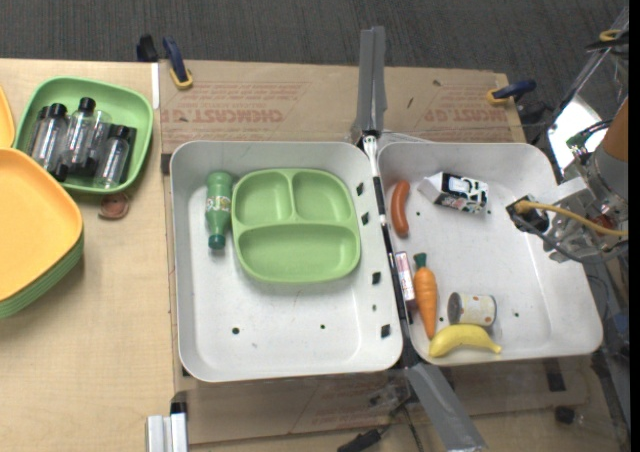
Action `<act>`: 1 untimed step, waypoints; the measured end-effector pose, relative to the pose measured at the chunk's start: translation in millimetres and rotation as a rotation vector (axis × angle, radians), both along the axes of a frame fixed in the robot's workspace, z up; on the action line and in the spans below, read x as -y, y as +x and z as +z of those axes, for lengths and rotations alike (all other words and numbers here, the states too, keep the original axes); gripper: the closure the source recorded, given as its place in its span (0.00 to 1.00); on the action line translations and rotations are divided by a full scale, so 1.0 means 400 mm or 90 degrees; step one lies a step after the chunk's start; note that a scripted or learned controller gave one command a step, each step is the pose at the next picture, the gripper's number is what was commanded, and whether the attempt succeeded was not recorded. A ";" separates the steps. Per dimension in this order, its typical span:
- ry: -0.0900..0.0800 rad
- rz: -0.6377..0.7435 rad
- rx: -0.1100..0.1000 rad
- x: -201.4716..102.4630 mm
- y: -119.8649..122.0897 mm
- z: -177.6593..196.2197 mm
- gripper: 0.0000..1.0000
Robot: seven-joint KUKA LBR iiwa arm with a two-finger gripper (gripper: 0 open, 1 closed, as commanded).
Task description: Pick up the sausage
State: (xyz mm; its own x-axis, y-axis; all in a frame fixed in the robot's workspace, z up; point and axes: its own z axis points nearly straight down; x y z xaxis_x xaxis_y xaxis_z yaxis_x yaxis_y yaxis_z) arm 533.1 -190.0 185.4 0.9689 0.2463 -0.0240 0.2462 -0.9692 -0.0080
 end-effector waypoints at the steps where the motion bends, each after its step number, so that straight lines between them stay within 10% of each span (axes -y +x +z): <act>1: 0.000 0.003 -0.003 0.001 0.000 0.019 1.00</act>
